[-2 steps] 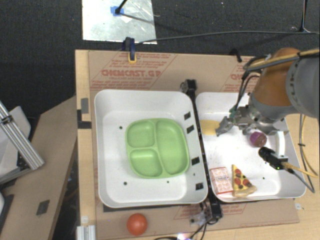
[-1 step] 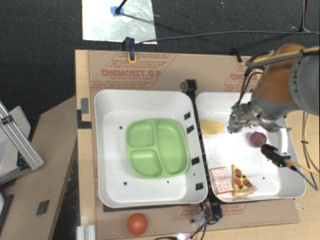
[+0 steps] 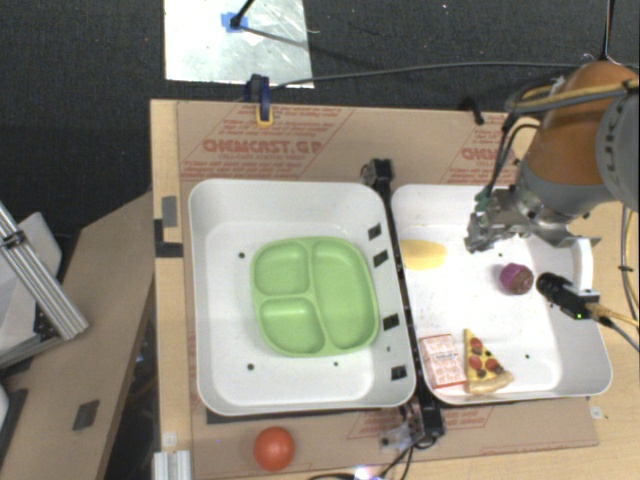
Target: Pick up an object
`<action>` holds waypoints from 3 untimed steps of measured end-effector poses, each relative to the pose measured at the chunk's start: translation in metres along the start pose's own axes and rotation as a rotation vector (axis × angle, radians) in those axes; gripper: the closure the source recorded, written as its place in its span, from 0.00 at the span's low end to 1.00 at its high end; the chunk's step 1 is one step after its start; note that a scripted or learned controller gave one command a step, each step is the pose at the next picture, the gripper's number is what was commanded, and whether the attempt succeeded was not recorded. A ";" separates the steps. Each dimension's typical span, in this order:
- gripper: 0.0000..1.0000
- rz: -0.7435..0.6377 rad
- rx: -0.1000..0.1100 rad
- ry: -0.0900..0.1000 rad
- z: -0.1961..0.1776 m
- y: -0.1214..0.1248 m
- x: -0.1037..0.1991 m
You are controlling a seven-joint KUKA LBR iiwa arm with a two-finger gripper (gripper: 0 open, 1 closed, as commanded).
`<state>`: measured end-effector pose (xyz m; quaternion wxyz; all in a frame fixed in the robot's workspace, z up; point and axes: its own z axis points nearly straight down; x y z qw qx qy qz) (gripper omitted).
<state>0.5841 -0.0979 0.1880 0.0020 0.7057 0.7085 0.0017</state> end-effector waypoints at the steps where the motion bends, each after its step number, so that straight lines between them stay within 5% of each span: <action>1: 1.00 -0.001 -0.002 0.000 -0.054 0.002 0.000; 3: 1.00 -0.005 0.004 0.002 -0.048 0.003 0.104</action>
